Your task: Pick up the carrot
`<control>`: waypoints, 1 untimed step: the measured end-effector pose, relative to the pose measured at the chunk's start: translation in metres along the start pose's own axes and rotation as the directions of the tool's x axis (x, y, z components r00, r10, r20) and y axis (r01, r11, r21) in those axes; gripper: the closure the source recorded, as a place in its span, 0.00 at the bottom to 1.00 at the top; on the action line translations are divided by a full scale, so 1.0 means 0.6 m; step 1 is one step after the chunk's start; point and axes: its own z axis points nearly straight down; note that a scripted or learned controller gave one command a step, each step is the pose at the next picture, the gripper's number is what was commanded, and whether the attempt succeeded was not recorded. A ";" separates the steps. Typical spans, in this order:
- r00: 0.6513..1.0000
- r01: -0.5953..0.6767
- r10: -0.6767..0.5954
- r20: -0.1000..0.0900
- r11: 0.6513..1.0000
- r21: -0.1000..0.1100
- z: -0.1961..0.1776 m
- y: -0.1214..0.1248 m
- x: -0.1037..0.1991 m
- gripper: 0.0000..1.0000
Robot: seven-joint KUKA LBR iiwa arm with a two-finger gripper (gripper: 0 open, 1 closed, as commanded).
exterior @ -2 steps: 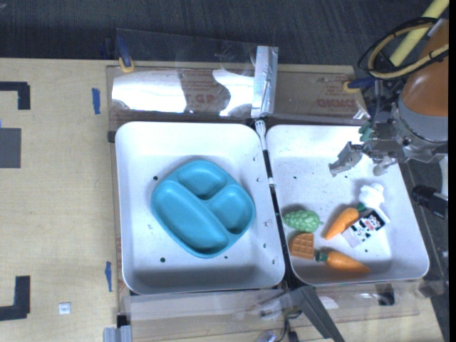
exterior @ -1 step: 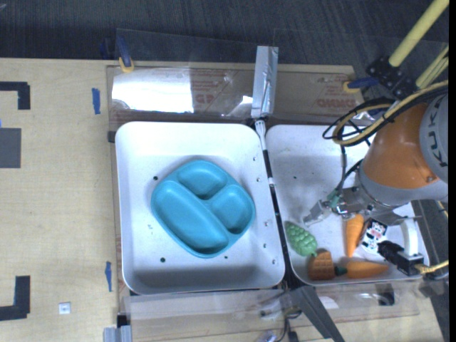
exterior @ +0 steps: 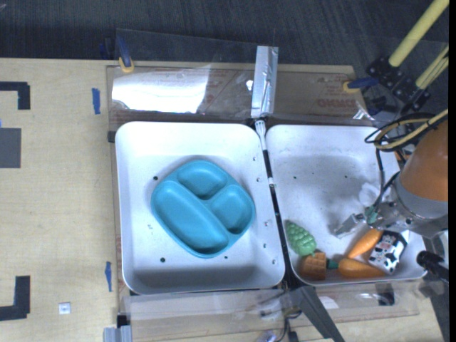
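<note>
Pale wooden bench top point(exterior: 57, 212) carries two shallow white bins side by side, with dark carpet beyond the far edge and a clear plastic sheet lying just behind the bins. Inside the left bin point(exterior: 135, 148) sits a turquoise divided plate point(exterior: 202, 206), its three compartments facing up, roughly central on the bin floor. Along the near edge of the right bin point(exterior: 320, 155) lies a small cluster of toy food: a green leafy piece point(exterior: 300, 238) at the left near the divider, a brown-orange piece point(exterior: 313, 265) just beside it, then a carrot point(exterior: 360, 268) lying flat along the near wall, and a second orange piece point(exterior: 365, 243) tilted just above it. The grey arm with its orange band point(exterior: 429, 169) enters at the right over that bin, and the gripper point(exterior: 377, 234) hangs low above the orange pieces, touching or very close to the tilted one. Whether anything sits between its fingers cannot be told from this slanted view. Yellow rods point(exterior: 424, 23) cross the far right corner.
</note>
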 end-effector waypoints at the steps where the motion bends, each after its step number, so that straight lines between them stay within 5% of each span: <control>1: 0.991 -0.134 0.134 -0.004 0.991 -0.001 0.000 -0.025 -0.016 0.00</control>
